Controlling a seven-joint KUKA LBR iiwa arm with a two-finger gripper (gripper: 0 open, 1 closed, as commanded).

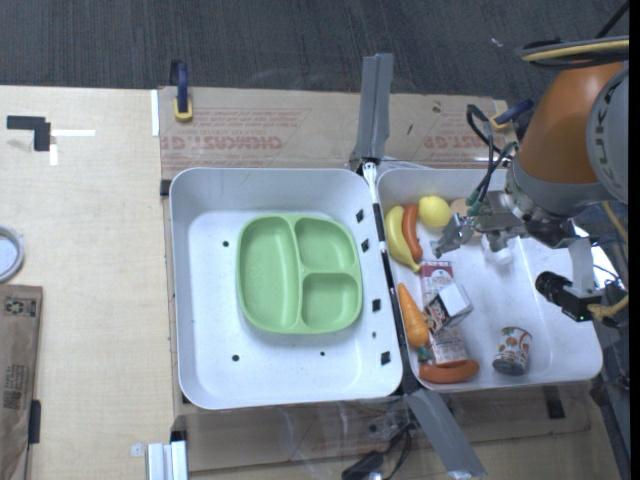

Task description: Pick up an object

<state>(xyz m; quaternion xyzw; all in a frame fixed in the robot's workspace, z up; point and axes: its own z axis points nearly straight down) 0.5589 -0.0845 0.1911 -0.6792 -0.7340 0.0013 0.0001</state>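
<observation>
My claw [478,226] hangs over the upper part of the right bin [560,373], and my own wrist and cabling cover most of it, so I cannot tell how it is set. Nothing visible sits in its grip. At nine o'clock from it, just beside, lies a lemon [434,211], with a banana [397,236] and a red pepper [412,232] further toward nine, against the bin's wall. At seven o'clock lies a small carton [441,298], its print too blurred to read; beside it an orange carrot [411,315], and past them a red sausage-like piece [448,371] at the bin's lower edge. A can [512,350] stands at five o'clock, well apart. The left bin [200,298] holds a green divided plate [298,272]. My arm [575,128] is cut off at the right.
</observation>
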